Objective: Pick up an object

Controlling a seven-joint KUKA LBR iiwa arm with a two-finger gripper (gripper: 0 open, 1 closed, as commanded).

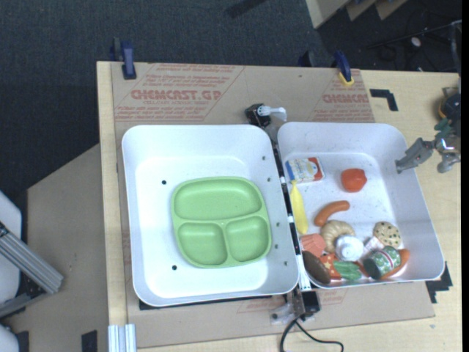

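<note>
2 white bins side by side: left bin (146,218) has a green 3-section plate (220,220) mid-floor, open margins around. Right bin (410,196) has toys crowded at its near edge, tomato (354,180) standing apart. Gripper (429,152) at the right rim, open or closed: can't tell.

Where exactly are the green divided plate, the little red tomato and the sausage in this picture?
green divided plate (218,198), camera view, on its large upper compartment, in the left bin.
red tomato (354,180), camera view, on the middle of its round top.
sausage (332,212), camera view, on the middle of its curved length.
</note>
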